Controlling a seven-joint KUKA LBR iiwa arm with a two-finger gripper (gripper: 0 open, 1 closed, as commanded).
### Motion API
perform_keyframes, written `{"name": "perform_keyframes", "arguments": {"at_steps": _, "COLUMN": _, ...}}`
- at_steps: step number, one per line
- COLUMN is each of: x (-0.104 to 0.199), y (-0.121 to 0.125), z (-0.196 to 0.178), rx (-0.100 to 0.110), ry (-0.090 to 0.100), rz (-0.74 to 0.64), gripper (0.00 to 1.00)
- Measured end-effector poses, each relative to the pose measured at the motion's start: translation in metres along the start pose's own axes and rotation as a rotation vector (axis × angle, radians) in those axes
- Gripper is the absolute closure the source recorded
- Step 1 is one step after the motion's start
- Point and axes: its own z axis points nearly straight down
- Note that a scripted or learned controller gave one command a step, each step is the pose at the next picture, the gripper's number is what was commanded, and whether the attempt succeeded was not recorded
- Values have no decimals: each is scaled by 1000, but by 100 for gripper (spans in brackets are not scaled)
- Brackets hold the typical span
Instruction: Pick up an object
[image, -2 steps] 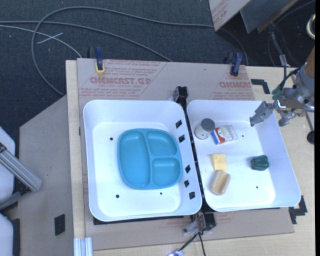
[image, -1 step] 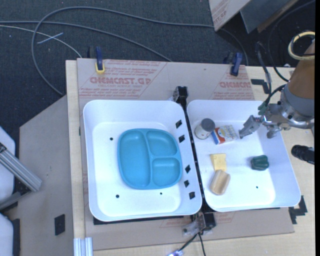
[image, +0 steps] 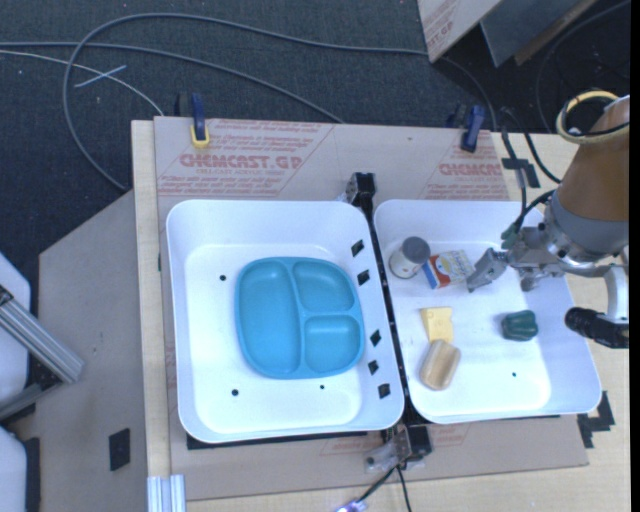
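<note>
Looking at the right bin (image: 560, 395), you see the gripper (image: 507, 272) hanging with its fingers spread and nothing between them, near the can (image: 409, 257) and the small packet (image: 446, 268), while the green piece (image: 519, 324), the yellow block (image: 436, 323) and the tan roll (image: 439, 364) lie a little lower. If you close here, one finger can push the packet against the can and catch nothing, because these two lie touching. You have more open floor around the green piece, but the back wall is close behind the gripper; the left bin (image: 200, 400) holds a blue tray (image: 300, 316).
</note>
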Motion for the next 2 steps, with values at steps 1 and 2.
{"name": "perform_keyframes", "arguments": {"at_steps": 1, "x": 4, "y": 1, "z": 63, "rx": 2, "ry": 1, "rz": 0, "gripper": 0}}
{"name": "perform_keyframes", "arguments": {"at_steps": 2, "x": 3, "y": 3, "z": 48, "rx": -7, "ry": -1, "rz": 1, "gripper": 100}}
